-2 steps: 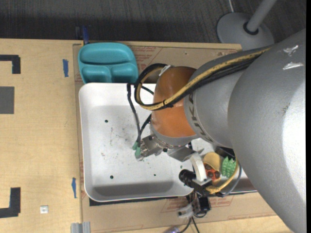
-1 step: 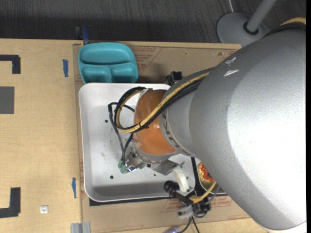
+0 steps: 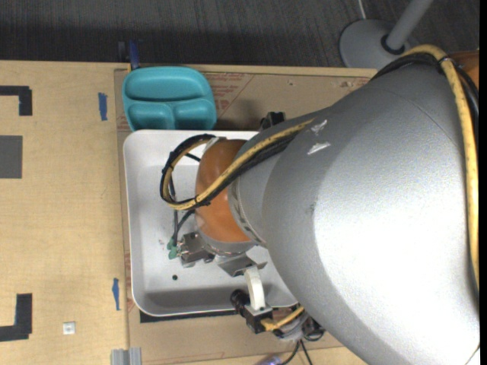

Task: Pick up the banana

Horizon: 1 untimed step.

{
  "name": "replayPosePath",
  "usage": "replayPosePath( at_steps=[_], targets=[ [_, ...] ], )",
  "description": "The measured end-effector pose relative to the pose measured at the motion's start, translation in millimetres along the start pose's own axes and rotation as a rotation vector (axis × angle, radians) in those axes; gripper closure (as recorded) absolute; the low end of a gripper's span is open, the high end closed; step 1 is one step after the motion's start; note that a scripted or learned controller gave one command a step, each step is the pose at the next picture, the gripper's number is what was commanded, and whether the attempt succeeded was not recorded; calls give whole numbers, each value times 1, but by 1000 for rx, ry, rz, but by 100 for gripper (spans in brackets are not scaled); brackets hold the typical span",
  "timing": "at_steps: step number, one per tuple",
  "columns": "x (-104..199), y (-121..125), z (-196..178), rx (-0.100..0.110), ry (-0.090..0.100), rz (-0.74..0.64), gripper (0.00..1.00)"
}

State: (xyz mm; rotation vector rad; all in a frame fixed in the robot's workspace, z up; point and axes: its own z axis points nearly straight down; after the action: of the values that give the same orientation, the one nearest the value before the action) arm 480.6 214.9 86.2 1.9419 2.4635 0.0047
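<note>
The arm (image 3: pixel 365 204) hangs low over the white bin (image 3: pixel 144 226), probably reaching down for the banana. Its bulk hides the bin's middle, so I cannot tell where the banana lies. A teal tray (image 3: pixel 169 97) sits just beyond the bin.

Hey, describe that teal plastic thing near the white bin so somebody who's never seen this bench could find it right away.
Start at the white bin the grey arm hangs over. Just past the bin's far left corner, on the brown bench, sits the teal tray, touching or nearly touching the bin's rim. It is the one bright blue-green item here, rounded, with moulded compartments.
</note>
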Motion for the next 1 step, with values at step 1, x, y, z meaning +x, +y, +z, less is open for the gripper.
replayPosePath(
  at_steps=[1],
  targets=[
    [0,0,-10,-1,-1,0,100]
  ],
)
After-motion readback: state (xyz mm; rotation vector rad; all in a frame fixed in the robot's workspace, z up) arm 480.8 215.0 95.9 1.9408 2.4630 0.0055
